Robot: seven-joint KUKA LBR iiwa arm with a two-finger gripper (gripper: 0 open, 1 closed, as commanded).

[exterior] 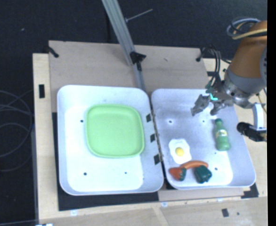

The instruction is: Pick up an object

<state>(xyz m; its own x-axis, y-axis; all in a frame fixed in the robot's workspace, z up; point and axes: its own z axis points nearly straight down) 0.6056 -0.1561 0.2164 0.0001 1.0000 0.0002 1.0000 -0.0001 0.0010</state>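
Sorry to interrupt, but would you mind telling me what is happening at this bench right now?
The grey and orange arm reaches in from the right, and its hand hovers open over the right bin, holding nothing. In that bin lie a green bottle, a fried egg, a sausage and a dark green item. The left bin holds a green plate.

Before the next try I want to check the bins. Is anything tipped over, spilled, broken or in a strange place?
Only one thing: the green bottle lies on its side in the right bin, below the gripper. The fried egg, sausage and the green plate in the left bin lie flat. No spill or damage is visible.
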